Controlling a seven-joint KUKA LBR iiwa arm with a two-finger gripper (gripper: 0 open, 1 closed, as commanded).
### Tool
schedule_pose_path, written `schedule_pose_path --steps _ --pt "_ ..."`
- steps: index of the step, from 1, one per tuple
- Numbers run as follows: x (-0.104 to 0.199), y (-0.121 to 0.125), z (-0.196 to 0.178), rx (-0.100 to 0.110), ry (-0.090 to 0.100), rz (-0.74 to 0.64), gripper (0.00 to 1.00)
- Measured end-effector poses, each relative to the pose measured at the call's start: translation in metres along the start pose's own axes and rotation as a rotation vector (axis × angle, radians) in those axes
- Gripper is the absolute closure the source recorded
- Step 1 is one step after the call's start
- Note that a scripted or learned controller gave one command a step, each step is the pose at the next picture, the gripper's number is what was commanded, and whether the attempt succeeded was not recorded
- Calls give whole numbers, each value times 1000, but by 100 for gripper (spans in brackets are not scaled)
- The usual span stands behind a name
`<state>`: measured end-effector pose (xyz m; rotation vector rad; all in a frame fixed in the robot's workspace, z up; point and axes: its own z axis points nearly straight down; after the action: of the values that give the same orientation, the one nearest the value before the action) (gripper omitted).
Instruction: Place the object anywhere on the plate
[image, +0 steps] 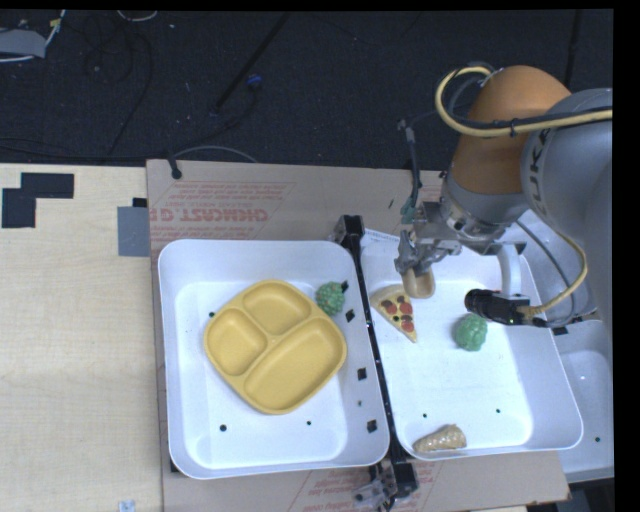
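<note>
Two shallow white bins sit side by side on a cardboard sheet. In the left bin, a yellow divided plate lies near the centre, with bare floor along the bin's 6 and 9 o'clock edges. A green broccoli piece sits at the plate's 2 o'clock, just beside its rim and close to the wall shared by the bins. In the right bin, a pizza slice lies near that wall. The gripper hangs at the slice's 1 o'clock, closed around a small tan object. A green ball rests mid-bin, and a tan cone-shaped piece lies against the 6 o'clock edge, with open floor between them.
</note>
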<state>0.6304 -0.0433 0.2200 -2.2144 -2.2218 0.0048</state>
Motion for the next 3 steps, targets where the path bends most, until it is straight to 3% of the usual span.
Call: schedule_pose_path --steps 3 --pt "150 -25 -12 -2 -1 -1 100"
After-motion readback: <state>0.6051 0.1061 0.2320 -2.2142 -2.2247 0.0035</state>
